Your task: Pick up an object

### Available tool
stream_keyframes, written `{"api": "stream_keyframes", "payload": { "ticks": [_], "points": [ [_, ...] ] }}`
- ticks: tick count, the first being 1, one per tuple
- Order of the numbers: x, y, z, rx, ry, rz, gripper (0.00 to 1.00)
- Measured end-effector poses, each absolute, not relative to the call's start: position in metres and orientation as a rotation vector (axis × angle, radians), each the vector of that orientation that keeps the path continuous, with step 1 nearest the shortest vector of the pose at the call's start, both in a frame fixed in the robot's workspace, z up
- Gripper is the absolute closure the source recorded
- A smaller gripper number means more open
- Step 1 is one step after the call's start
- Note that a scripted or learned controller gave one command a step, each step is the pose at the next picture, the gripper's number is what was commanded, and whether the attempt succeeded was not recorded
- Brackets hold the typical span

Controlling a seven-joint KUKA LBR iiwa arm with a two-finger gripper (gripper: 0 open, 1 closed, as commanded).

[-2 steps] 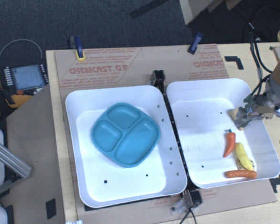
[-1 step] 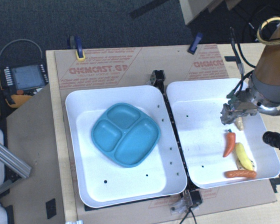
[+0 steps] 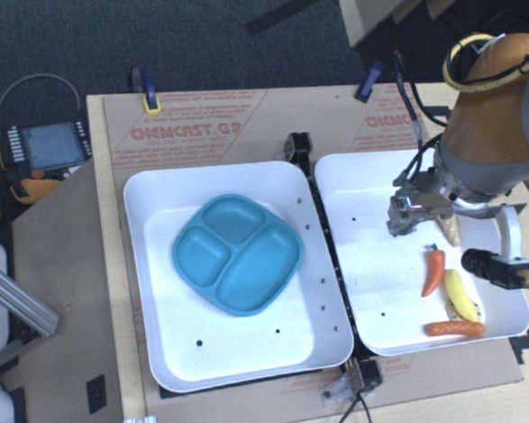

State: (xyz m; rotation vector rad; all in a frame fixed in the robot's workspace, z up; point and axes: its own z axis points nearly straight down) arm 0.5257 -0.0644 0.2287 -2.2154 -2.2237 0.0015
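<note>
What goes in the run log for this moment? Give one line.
gripper: over right bin, nothing seen held | right bin: chili, banana, carrot | left bin: blue plate

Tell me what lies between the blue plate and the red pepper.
In the camera view: the two bins' adjoining rims and bare white floor between blue plate and red pepper.

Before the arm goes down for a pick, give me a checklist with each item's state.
1. Targets in the right bin: ok; red chili pepper, banana and orange carrot-like piece lie there.
2. Gripper above that bin: ok.
3. Gripper over a target: not ok; it sits up-left of the pepper.
4. Finger opening: cannot tell.
5. Targets apart: not ok; they lie clustered.
6. Blue divided plate out of the way: ok, left bin.
</note>
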Motion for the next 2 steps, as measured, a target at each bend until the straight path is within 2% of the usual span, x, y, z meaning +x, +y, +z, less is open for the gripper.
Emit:
{"api": "stream_keyframes", "payload": {
  "ticks": [1,2],
  "points": [
    [0.539,-0.009,0.230,-2.215,-2.228,-0.003,1.00],
    [0.537,0.042,0.238,-2.216,-2.229,-0.004,1.00]
  ]
}}
